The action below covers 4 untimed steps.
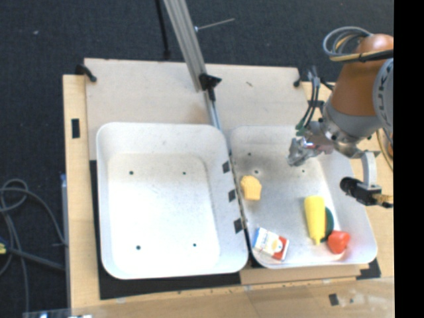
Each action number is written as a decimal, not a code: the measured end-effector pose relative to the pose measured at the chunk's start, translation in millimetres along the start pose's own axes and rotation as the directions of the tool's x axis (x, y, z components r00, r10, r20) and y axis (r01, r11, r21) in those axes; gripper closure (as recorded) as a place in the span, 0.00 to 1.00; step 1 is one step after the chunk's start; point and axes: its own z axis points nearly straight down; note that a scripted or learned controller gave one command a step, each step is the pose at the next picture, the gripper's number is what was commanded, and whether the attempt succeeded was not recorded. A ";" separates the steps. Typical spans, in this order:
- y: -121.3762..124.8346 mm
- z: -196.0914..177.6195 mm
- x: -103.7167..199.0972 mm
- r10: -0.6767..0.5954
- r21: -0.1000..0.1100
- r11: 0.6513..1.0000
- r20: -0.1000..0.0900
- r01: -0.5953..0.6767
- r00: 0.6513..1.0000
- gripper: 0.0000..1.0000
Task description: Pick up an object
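In the right bin (278, 148) lie a small yellow block (250, 188) near its left wall, a yellow cylinder (315, 218) with a red piece (338, 242) just beside its lower end, and a red-and-white carton (271, 244) at the front edge. The hand (299, 152) hangs over the bin's rear part, apart from them all; whether it is parted or closed I cannot tell. The left bin (106, 177) adjoins on the bench (139, 91).

Two bins sit side by side on the bench (152, 98), the left bin (106, 197) at frame centre-left, the right bin (265, 141) holding a block (250, 187) by its left wall, a carton (271, 244) at its lower edge, and a corn cob (315, 218) touching a ball (338, 241) at lower right.
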 end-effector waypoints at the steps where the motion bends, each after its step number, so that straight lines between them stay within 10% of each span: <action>1: -3.1 -49.6 6.1 -0.001 0.000 1.000 0.000 0.001 1.000 1.00; 2: -1.8 -78.9 4.9 -0.002 0.003 1.000 -0.001 0.002 1.000 1.00; 4: -28.3 -53.7 95.3 -0.002 0.009 1.000 -0.002 0.002 1.000 1.00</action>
